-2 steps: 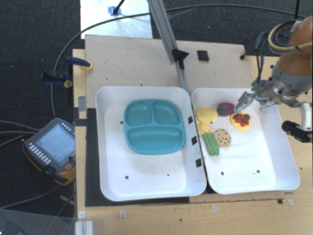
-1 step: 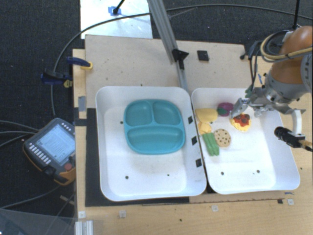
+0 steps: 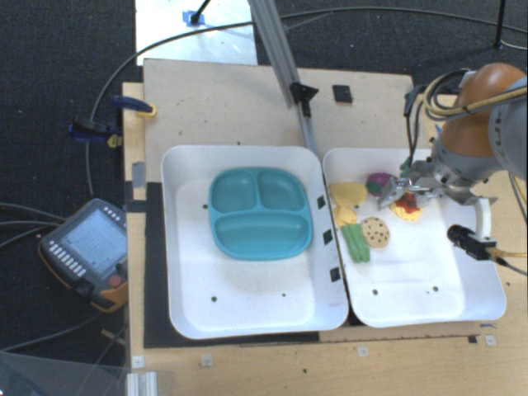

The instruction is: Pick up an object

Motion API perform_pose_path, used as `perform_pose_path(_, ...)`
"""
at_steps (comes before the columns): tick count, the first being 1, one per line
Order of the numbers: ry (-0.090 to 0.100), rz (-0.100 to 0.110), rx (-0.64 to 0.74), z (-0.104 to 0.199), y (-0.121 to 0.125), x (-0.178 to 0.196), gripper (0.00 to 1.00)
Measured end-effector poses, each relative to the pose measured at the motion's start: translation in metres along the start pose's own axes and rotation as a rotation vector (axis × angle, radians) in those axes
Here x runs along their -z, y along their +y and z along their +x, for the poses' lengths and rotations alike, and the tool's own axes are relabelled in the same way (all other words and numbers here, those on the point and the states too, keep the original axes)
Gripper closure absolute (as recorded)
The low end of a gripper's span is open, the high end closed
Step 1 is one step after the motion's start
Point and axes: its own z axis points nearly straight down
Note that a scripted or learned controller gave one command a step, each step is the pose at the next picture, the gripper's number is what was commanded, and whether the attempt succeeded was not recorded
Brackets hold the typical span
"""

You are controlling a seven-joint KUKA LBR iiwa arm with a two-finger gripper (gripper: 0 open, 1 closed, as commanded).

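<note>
Roughly, target: a small red-and-yellow toy (image 3: 407,211) lay in the right bin (image 3: 429,304), upper part, directly under the hand (image 3: 394,195).
Neighbours: a purple piece (image 3: 379,181) sat just beside it to the left; a yellow piece (image 3: 348,194) lay further left near the bin's wall; a spotted cookie (image 3: 376,233) and a green piece (image 3: 356,243) lay below those, touching or nearly so.
Hand: low over the cluster, between the purple piece and the red-and-yellow toy; its opening could not be told, and nothing was plainly seen held.
Arm: the grey arm with orange band (image 3: 487,106) reached in from the right, wrist bent down.
Left bin: it carried a teal divided plate (image 3: 259,214), well apart from the work.
Counter: a tan board (image 3: 231,106) bore both bins.
Step judged: closing in for a grasp, not yet lifting.
Advice: centre on one toy alone, since the crowding invites a glancing pinch; settle fully down before closing, then lift straight up.
</note>
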Motion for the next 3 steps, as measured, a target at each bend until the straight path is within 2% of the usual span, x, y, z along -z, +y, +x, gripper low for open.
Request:
perform_pose_path(1,-0.004,-0.009,-0.001,-0.001,0.003,-0.042,0.0)
perform_pose_path(2,-0.003,-0.014,-0.001,-0.001,0.005,-0.029,1.0)
perform_pose_path(3,-0.002,-0.009,0.0,-0.004,0.003,0.035,1.0)
